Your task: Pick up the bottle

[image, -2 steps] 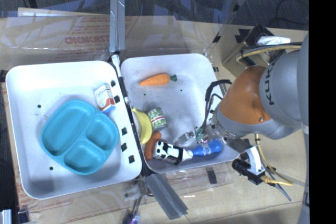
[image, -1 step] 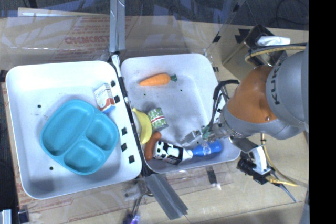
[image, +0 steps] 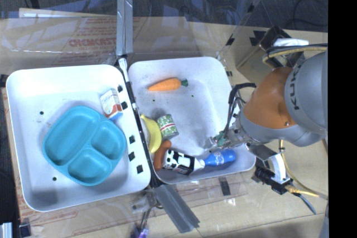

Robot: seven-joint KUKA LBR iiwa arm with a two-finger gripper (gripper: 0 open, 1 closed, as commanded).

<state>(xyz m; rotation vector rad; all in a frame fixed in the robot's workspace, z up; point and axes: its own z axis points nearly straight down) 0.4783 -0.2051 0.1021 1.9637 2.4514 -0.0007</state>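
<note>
Looking down at a slant from the one fixed camera: two white bins side by side, left bin (image: 22,120) and right bin (image: 212,72), sharing a centre divider.

Arm (image: 290,103) enters from 3 o'clock, orange band over the right bin's right wall. Gripper (image: 222,141) sits low in the right bin, at about 4 o'clock from the bin's centre, tight against the right wall. Finger spread: cannot tell, the tips are too small and cluttered to read.

Bottle (image: 218,159): blue, lying on its side along the right bin's near edge, at 6 o'clock from the gripper and just beside it. Contact or not, can't tell. Nothing visibly between the tips.

Crowding on the near edge: black-and-white cow toy (image: 179,161) touches the bottle's left end at 9 o'clock. Left of that, a brown-orange item (image: 162,153), a yellow banana-like piece (image: 150,132) against the divider, and a small green can (image: 167,125).

Open room: the right bin's middle floor is bare from the gripper up to the carrot (image: 165,85), which lies near the far wall at 12 o'clock.

Left bin: blue divided tray (image: 83,145) in the middle, small white carton (image: 110,101) at its 1 o'clock, close to the divider. Bare floor along the far and left walls.
</note>
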